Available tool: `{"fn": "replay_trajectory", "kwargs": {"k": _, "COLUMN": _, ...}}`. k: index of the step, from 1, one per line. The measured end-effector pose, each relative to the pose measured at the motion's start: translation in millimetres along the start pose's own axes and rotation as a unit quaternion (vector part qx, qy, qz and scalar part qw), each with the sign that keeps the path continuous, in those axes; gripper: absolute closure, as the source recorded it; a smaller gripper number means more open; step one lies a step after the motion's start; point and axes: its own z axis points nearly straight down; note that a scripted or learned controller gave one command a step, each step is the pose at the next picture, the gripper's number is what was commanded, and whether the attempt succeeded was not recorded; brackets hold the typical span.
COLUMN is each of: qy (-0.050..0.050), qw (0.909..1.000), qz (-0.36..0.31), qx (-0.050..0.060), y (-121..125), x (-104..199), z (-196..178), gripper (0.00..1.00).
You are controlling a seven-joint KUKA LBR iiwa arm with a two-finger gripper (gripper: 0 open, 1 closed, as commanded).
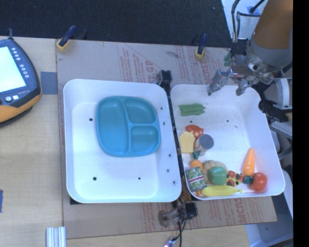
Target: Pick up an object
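Wood bench (26,158) under a slanted overhead cam, w/ brown cardboard (144,60) carrying faint red print, too blurred to read. Gripper (227,85) at upper right of frame, over the top rim of the right bin (232,120); its two fingers (215,84) spread wide, nothing between them, not touching any item. Left bin (77,138) at frame centre holds a blue divided plate (127,126). Right bin: green piece (191,109) near the top, just below-left of the gripper; small toy foods crowd the lower part, incl. orange carrot (249,162), red tomato (259,181), yellow banana (220,191). Bare white floor in the bin's middle and upper right. Tablet (7,81) at far left edge.
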Motion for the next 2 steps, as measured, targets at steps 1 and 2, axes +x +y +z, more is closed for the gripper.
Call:
{"fn": "replay_trajectory", "kwargs": {"k": 1, "qy": 0.000, "qw": 1.0000, "qz": 0.000, "qx": 0.002, "y": -37.3, "x": -19.3, "z": 151.5, "gripper": 0.00}}
{"fn": "replay_trajectory", "kwargs": {"k": 2, "qy": 0.000, "qw": 1.0000, "qz": -0.001, "qx": 0.001, "y": -57.6, "x": -35.2, "z": 160.9, "gripper": 0.00}}
